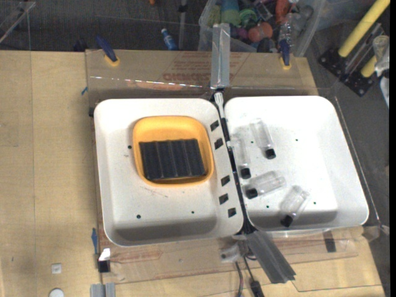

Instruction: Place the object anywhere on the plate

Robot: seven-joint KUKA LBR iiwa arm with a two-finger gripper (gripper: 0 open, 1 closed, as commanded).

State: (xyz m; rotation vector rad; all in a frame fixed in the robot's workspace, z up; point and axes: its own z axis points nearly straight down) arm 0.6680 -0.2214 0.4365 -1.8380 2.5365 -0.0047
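While the dark ribbed block (172, 159) lies flat on the plate (141, 133), it covers most of the plate's floor and leaves only the rim bare around it. The block is a single rectangle with parallel ridges running away from the camera, and its long edges sit roughly square to the plate's sides. The plate is one shallow orange-yellow dish with rounded corners, resting on the floor of the left bin (117, 197), nearer that bin's far wall than its near one.

Just beside it, across the shared divider, the right bin (322, 135) holds clear vials (266, 182) with black caps. Four can be made out, all lying on their sides. One lies towards the far half of the bin, one close against the divider, one near the middle and one towards the near wall. They are loosely scattered and none clearly touches another, though their clear bodies are hard to trace against the white floor. A row of small black tabs (224, 180) runs down the divider.

Both bins stand side by side on the wooden desk (43, 166). Beyond the desk's far edge sits one clear tub (260, 8) heaped with coloured toys.
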